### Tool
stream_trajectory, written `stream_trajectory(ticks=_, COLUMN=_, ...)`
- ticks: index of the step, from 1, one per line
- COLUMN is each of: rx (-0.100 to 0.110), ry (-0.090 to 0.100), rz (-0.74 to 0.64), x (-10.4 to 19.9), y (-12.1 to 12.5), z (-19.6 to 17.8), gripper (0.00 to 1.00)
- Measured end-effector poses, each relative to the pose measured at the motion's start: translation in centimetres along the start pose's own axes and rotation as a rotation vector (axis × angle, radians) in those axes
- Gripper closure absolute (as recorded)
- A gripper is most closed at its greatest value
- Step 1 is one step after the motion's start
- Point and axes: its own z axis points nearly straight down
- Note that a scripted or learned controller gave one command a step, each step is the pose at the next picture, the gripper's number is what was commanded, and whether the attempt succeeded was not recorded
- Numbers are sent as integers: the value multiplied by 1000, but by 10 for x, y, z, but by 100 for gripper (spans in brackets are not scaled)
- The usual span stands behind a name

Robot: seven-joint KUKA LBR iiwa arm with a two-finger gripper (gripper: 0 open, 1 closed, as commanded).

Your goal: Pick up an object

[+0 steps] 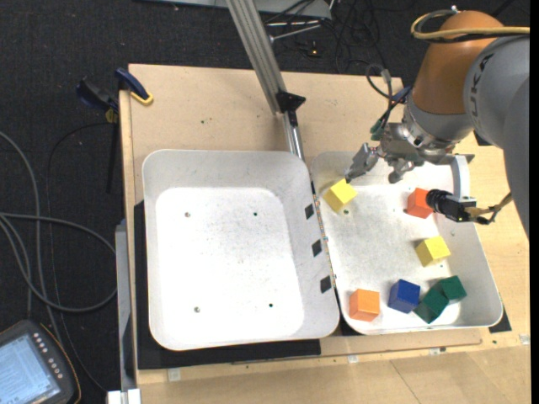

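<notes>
My gripper (376, 167) hangs over the back of the right bin (480, 269), its two fingers spread apart and open with nothing between them. A yellow cube (341, 196) sits just below and left of the left fingertip (357, 166), close to the bin's left wall. A red-orange cube (419, 203) lies to the right of the gripper. Further forward are a second yellow cube (433, 250), an orange cube (365, 304), a blue cube (404, 295) and two green blocks (443, 298) pressed together.
The left bin (160, 225) lies beside the right one, with black clips on the shared edge. A slanted metal pole (257, 45) rises behind the bins. The arm's grey and orange wrist (455, 66) covers the bench's back right.
</notes>
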Motion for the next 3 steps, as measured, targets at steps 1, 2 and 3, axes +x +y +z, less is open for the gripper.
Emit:
stream_trajectory(ticks=1, rx=2, ry=1, rz=3, x=1, y=-2, z=65, gripper=0)
stream_trajectory(ticks=2, rx=-4, ry=1, rz=3, x=1, y=-1, z=93, gripper=0)
stream_trajectory(ticks=3, rx=-6, ry=1, rz=3, x=1, y=-1, z=82, gripper=100)
